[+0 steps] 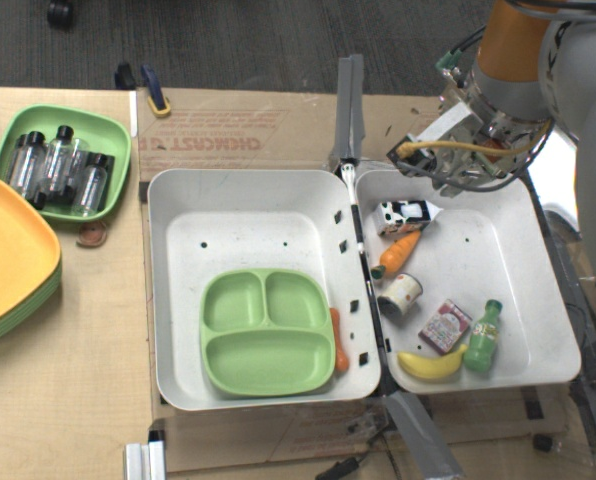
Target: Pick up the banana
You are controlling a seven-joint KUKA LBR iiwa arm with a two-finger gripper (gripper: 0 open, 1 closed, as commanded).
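Note:
The yellow banana (430,365) lies at the near edge of the right bin (538,258), curved, with a green bottle (483,336) touching its right end and a red packet (445,328) just behind it. My gripper (440,171) hangs over the bin's far rim, well above and behind the banana, with nothing seen in it. The grey arm with its orange band comes in from the top right.
The right bin also holds a white cup (402,294), a carrot (401,251) and a black-and-white toy (406,213). In the left bin (178,228) sit a green divided tray (268,330) and a thin orange piece (336,340). A green dish of bottles (62,160) and yellow plates (8,258) stand at the left.

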